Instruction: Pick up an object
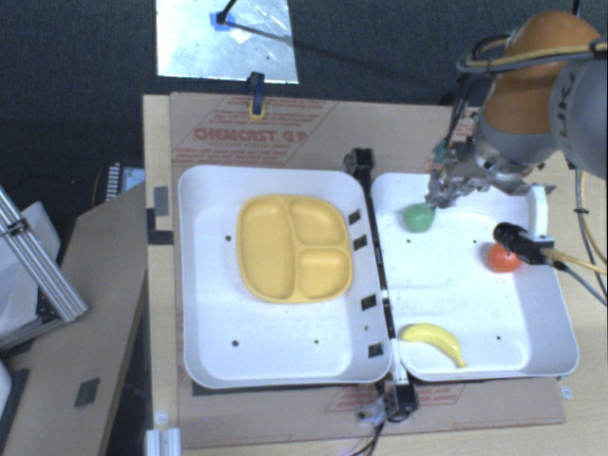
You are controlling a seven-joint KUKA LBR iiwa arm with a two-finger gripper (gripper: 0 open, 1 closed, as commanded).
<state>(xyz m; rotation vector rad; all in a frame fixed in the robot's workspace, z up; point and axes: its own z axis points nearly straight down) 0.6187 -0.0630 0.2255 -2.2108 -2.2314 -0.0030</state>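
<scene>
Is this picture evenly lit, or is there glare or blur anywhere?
Camera view: the silver sheet at the top throws back bright glare; the two white bins look washed out, with soft shadows only along their rims; the yellow tray, banana and green ball stay fairly sharp; the arm's orange band and hand look slightly soft.

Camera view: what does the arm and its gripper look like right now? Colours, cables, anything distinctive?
The arm is grey with a bulbous orange band above the wrist. Dark and yellowish cables loop across that band. The gripper is a small grey metallic unit, too blurred for finer detail.
</scene>
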